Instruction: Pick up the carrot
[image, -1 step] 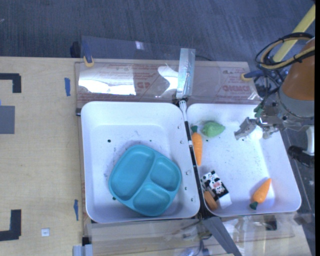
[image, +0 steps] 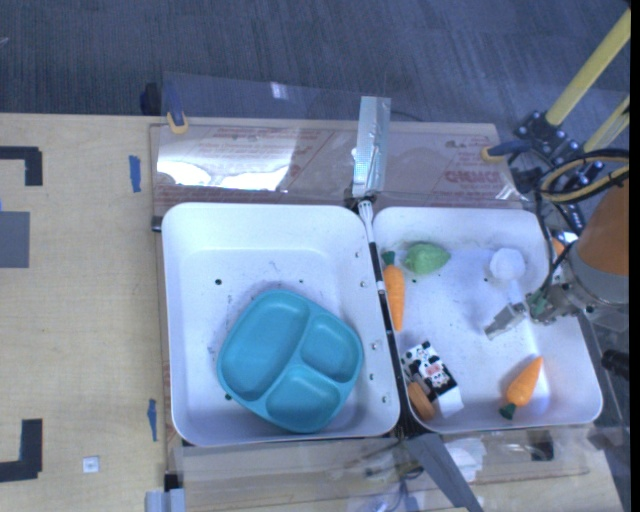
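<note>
An orange carrot (image: 394, 294) with a green top lies along the left wall of the right bin (image: 470, 420). A second carrot (image: 523, 381) lies tilted near that bin's front right corner, its green end toward the front. My gripper (image: 505, 320) hangs over the right bin's middle right, reaching in from the right. It is above and a little left of the second carrot and well right of the first. Nothing orange shows at its tip.
The right bin also holds a green leafy toy (image: 427, 258), a white round piece (image: 506, 265), and a black-and-white cow-patterned block (image: 430, 372) with another orange piece (image: 420, 401) beside it. A blue divided plate (image: 290, 360) sits in the left bin (image: 200, 250).
</note>
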